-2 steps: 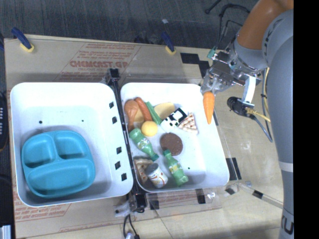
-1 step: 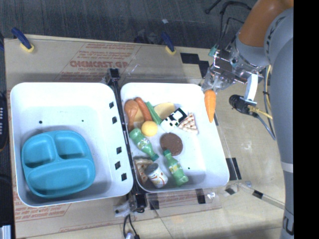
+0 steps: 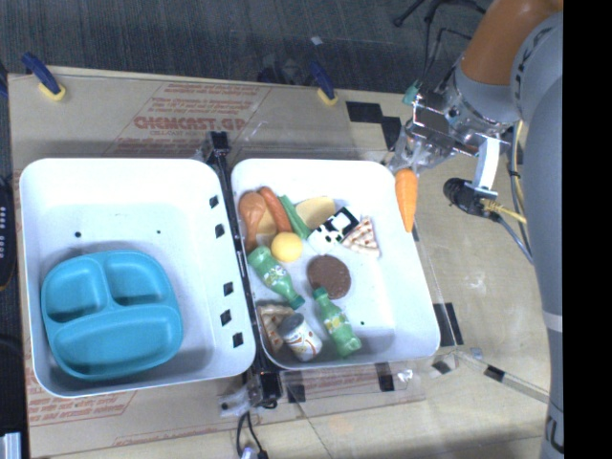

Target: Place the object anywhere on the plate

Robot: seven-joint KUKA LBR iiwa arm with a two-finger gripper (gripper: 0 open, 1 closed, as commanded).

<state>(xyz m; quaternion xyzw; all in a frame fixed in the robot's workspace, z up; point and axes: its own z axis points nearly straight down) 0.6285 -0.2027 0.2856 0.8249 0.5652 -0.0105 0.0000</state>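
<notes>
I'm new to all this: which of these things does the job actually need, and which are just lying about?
Needed:
carrot, hanging from the gripper
blue plate, in the left bin

Lying about, right bin:
two green bottles
lemon
brown disc
bread roll

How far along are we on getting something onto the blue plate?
Done: an orange toy carrot hangs lifted at the right bin's far right rim, its top at the two-finger gripper. In hand: the carry has not crossed that bin yet. Left: move it over to the left bin and release it on the blue sectioned plastic plate, which bears nothing so far.
</notes>
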